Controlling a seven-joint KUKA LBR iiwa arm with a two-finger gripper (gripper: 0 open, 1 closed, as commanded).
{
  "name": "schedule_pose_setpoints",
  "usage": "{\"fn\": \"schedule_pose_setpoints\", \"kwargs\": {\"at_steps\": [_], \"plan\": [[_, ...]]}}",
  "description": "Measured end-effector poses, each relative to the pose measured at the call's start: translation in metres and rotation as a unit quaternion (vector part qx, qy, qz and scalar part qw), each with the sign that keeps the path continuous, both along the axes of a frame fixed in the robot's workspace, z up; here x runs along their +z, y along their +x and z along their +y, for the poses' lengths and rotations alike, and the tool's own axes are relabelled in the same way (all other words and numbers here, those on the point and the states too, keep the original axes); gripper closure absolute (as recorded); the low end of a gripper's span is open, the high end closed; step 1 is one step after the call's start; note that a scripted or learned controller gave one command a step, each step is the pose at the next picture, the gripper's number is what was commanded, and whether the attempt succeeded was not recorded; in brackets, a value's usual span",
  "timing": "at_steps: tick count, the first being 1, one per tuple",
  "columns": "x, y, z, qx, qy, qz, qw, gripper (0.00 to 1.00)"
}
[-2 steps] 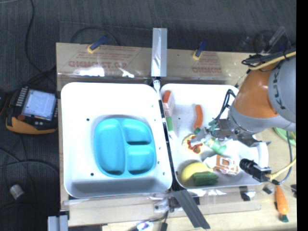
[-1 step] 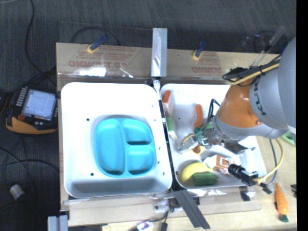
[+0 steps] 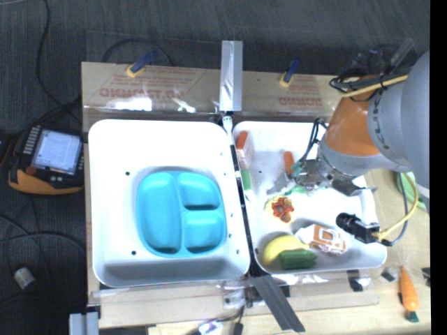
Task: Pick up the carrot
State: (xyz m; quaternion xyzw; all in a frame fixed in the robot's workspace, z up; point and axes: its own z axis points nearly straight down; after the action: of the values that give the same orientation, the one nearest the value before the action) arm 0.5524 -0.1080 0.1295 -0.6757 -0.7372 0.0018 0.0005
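Orange and slim, the carrot (image 3: 288, 161) was seen lying in the right bin (image 3: 307, 132), at eleven o'clock from the gripper (image 3: 305, 176). Whether the gripper was spread or pressed together could not be told.

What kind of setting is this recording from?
Most likely a robotics lab bench for pick-and-place trials: two white bins clamped side by side, a grey-and-orange arm, toy food including a carrot, and loose cables on carpet.

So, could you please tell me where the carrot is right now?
The carrot lies in the right bin, near its far wall, just left of the gripper.
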Motion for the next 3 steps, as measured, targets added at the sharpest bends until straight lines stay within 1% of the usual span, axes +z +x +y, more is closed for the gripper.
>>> {"fn": "schedule_pose_setpoints", "kwargs": {"at_steps": [1, 2, 3], "plan": [[0.006, 0.04, -0.038, -0.012, -0.0004, 0.0, 0.9999, 0.0], [0.016, 0.098, -0.077, 0.02, -0.0006, -0.001, 0.9998, 0.0], [0.054, 0.078, 0.023, 0.011, 0.0004, -0.001, 0.9999, 0.0]]}}
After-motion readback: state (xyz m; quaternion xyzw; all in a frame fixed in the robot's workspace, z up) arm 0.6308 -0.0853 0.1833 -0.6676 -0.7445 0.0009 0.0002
